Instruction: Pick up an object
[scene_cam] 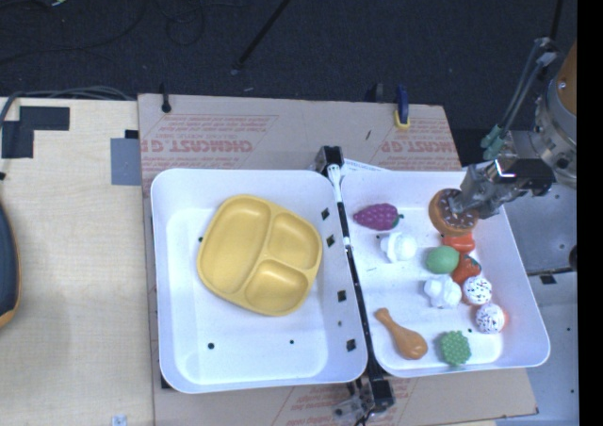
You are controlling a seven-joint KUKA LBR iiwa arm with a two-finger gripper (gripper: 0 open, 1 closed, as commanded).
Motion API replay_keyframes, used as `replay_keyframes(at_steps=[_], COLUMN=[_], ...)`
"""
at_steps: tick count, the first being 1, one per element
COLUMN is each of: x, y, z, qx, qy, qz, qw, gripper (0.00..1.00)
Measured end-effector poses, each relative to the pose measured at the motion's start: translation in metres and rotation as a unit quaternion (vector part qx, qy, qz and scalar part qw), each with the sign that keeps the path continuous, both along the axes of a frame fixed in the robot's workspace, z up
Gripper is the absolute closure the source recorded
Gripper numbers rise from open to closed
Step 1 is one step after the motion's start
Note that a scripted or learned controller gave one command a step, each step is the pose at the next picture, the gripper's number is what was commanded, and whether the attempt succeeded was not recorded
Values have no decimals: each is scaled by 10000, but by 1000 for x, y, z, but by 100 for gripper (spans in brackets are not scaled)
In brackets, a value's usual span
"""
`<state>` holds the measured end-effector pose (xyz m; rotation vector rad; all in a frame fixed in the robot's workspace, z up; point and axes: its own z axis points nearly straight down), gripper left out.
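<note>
Yellow plastic, a divided meal tray with three compartments (260, 253), lies alone and slightly askew in the left-hand shallow white bin (179, 358), well apart from the arm's work, as if set there as a place to receive items. Across the black clipped divider, the right-hand shallow white bin (528, 344) holds the candidates for picking: a purple grape bunch (376, 217) at about ten o'clock, a small white lump (400, 247) beside it, a tan toy drumstick (402, 335) at seven o'clock, a green bumpy ball (455, 348) at six, and a tight cluster on the three o'clock side of a green round piece (441, 259), a red-orange piece (464, 269) and two white speckled balls (478, 290). At one o'clock the grey two-finger gripper (468, 201) hangs over a brown round toy (448, 211), seemingly the chosen target since it sits clear of the cluster; whether the fingers are apart or closed cannot be told, and no grasp is evident.
</note>
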<state>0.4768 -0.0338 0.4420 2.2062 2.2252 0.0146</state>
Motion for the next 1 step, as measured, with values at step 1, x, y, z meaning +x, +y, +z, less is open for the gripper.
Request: replay_keyframes(at_steps=[1], x=[8], y=[68], z=[-48], qx=[-1], qy=[95], qz=[-17], qw=[10000], gripper=[100])
